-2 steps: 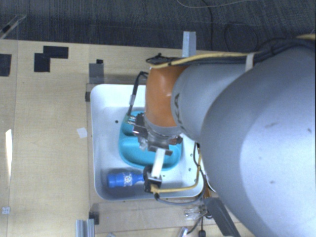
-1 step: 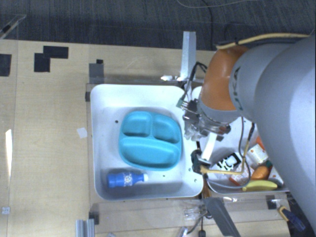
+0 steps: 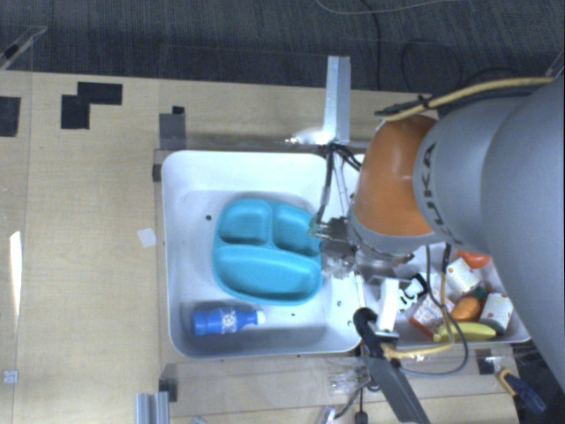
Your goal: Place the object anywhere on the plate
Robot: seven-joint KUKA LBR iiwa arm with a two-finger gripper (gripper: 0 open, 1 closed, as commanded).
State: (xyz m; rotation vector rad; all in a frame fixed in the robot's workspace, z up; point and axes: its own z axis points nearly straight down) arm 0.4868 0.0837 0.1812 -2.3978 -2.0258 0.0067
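Two bins sit under me; the left bin (image 3: 177, 237) carries a blue plate (image 3: 265, 254) with three compartments, and a blue bottle (image 3: 227, 320) lies on its side just below the plate, near the front wall, apart from it. My gripper (image 3: 331, 237) hangs at the plate's right edge. Whether it grasps anything, I cannot tell. The right bin (image 3: 516, 329) has a banana (image 3: 466, 329) among small items

Smooth, slightly glossy blue plastic for the plate (image 3: 265, 253); glossy blue plastic too for the bottle (image 3: 225, 320). White bin (image 3: 181, 237) smooth, faintly shiny. Pale wood-look matt counter (image 3: 79, 263). Satin grey and orange casing on the arm (image 3: 459, 175). Bare brushed metal post (image 3: 337, 95).
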